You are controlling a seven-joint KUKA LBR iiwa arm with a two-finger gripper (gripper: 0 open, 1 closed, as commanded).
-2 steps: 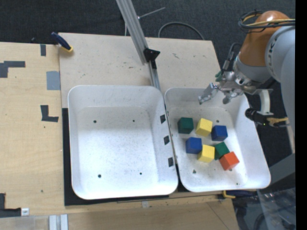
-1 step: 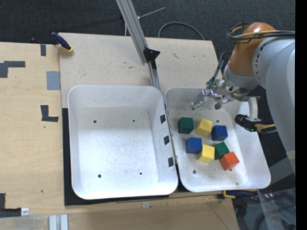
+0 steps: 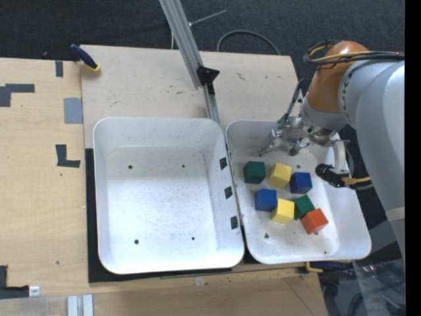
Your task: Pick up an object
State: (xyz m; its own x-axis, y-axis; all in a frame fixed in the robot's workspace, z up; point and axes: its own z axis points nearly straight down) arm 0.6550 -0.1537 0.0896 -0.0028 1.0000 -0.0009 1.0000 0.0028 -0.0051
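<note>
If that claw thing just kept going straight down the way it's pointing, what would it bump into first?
Probably the bare floor of the right bin, or the yellow cube just beyond. The gripper hangs over the bin's far end, above the blocks; depth is hard to judge.

Pale wooden surface [image 3: 151,87], scuffed, under even light. Dark carpet [image 3: 99,8] beyond its far edge. Grey tape patches [image 3: 72,110] toward its left side. Blue-and-yellow clamp [image 3: 85,56] at its far left corner. Slanted metal rail [image 3: 181,28] crossing its far edge. Thin black cable loop [image 3: 247,41] beside that rail.
</note>
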